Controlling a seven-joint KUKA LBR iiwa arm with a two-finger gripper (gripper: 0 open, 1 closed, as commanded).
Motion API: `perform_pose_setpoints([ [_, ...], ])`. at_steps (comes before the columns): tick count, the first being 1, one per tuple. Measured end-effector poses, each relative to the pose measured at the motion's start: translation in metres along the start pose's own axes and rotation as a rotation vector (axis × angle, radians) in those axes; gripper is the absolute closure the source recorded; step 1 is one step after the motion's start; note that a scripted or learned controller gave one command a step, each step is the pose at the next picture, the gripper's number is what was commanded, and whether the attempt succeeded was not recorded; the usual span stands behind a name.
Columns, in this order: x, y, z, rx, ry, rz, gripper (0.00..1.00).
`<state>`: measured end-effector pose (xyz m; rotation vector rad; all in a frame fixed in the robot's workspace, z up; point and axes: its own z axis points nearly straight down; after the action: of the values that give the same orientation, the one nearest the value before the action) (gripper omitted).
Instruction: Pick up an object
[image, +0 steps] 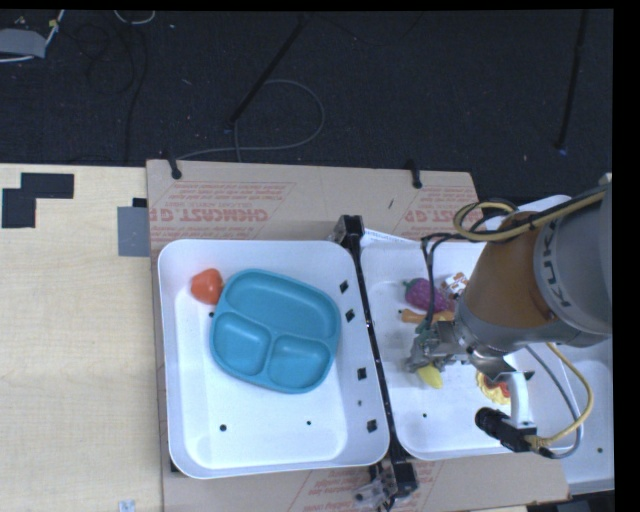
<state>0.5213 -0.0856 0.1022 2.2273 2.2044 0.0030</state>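
The grey arm enters from the right, its orange band just above the wrist. The wrist bends steeply downward, so the gripper hangs low beneath and to the left of the band.

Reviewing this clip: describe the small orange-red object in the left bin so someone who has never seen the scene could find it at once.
Start at the left bin, the one that holds the blue divided plate. Go to the plate's upper left edge: the orange-red object sits there near the bin's far left corner. It is small, round and the sole warm-coloured thing in that bin.
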Motion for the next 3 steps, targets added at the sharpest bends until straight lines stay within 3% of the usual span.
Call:
perform_pose_setpoints([
  [1,0.003,-0.003,-0.06,0.009,0.005,-0.011,1.0],
  [3,-0.013,0.0,-0.151,0.006,0.004,-0.01,1.0],
])
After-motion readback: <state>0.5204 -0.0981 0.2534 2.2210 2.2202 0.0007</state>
